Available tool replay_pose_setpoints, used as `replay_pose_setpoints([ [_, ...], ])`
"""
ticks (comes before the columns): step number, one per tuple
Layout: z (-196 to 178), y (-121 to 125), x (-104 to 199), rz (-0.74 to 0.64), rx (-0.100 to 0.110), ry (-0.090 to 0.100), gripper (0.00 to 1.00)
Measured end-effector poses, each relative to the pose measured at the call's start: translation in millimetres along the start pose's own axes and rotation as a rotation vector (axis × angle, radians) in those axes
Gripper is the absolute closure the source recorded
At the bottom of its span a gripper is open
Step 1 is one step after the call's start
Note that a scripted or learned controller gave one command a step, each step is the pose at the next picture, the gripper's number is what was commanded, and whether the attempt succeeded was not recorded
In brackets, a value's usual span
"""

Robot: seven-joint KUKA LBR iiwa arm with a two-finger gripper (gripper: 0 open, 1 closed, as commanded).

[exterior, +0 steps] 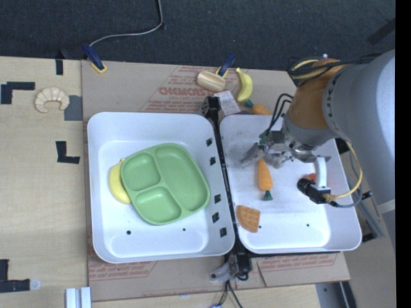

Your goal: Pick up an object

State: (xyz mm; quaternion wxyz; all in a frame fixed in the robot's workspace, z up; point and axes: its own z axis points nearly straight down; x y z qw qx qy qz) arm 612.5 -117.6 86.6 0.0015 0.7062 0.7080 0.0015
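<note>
An orange toy carrot (264, 176) with a green tip lies in the middle of the right bin (334, 233), pointing towards the front. My gripper (266, 157) hangs right over the carrot's far end, its two grey fingers spread to either side; it is open and nothing sits between them. A tan waffle-like square (248, 217) lies near the bin's front left corner, well clear of the gripper.
The left bin (109, 236) holds a green divided plate (164, 183) resting on a yellow piece (117, 182). Behind the bins lie a bread roll (210, 79), a banana (244, 85) and a small packet (226, 101). A croissant (51, 99) sits far left on the bench.
</note>
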Motion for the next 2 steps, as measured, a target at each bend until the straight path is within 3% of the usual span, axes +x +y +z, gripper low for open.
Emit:
replay_pose_setpoints([
  [1, -10.1, 0.1, -0.5, 0.000, 0.000, -0.001, 1.00],
  [2, -98.0, -24.5, 100.0, -0.001, 0.004, 0.001, 1.00],
])
